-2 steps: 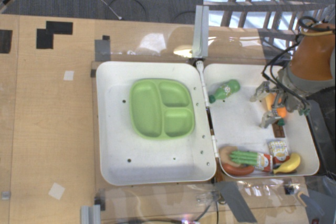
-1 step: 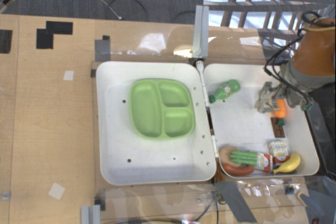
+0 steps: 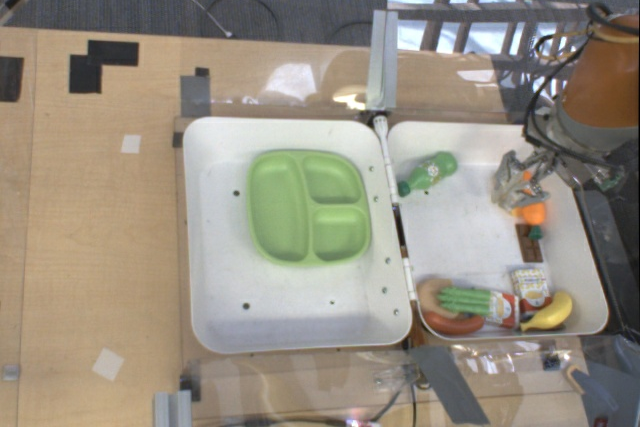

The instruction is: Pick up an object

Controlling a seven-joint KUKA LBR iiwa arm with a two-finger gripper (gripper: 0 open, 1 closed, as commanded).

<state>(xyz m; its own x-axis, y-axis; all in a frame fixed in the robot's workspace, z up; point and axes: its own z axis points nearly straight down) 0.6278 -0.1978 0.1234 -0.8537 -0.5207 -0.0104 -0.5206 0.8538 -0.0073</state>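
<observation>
Orange object (image 3: 535,212) lies in the right bin (image 3: 460,245), near its right wall, just below the gripper (image 3: 517,183). Finger state: cannot tell. Green bottle (image 3: 428,173) at upper left of same bin; green divided tray (image 3: 306,206) in the left bin (image 3: 215,305).

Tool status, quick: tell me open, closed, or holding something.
Tool: cannot be told; it hangs at the right bin's far right side, just above a small orange object, with nothing seen gripped.

Grey arm (image 3: 590,130), orange band (image 3: 605,80), black cables, metallic 2-finger gripper (image 3: 520,183)
</observation>
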